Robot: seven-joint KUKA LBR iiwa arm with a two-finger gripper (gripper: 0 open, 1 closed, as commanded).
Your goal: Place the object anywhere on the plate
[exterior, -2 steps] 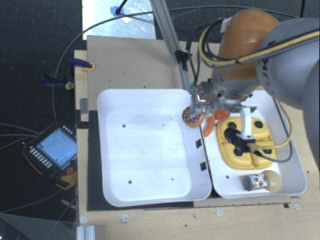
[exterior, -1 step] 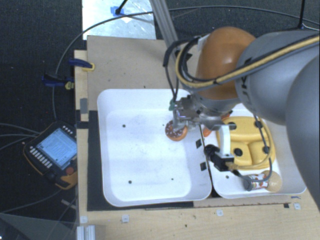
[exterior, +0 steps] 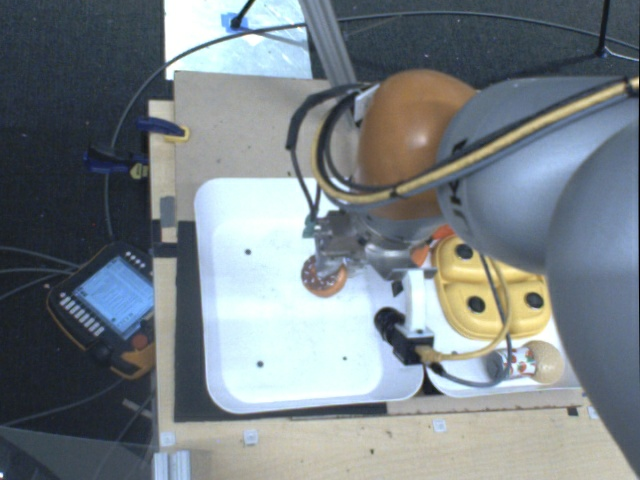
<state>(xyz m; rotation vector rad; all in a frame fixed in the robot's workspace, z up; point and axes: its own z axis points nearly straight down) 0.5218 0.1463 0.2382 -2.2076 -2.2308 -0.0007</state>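
The grey arm (exterior: 540,168), nearest the lens, fills the upper right, its orange band (exterior: 405,133) bulging above the wrist with black and yellow cables looped around it. Beneath it the tabletop (exterior: 240,128) carries two white bins; the left bin (exterior: 250,358) spreads wide and bare apart from a few dark specks. The right bin (exterior: 440,383), largely covered by the arm, holds a yellow moulded piece with dark holes (exterior: 495,293) and a small pale thing (exterior: 540,360) near its front edge. The gripper (exterior: 326,264) hangs over the left bin's right half, and whether its fingers are apart or together cannot be told. A small round brownish object (exterior: 325,281) sits directly under it; being roundish, it shows no clear long axis or heading.
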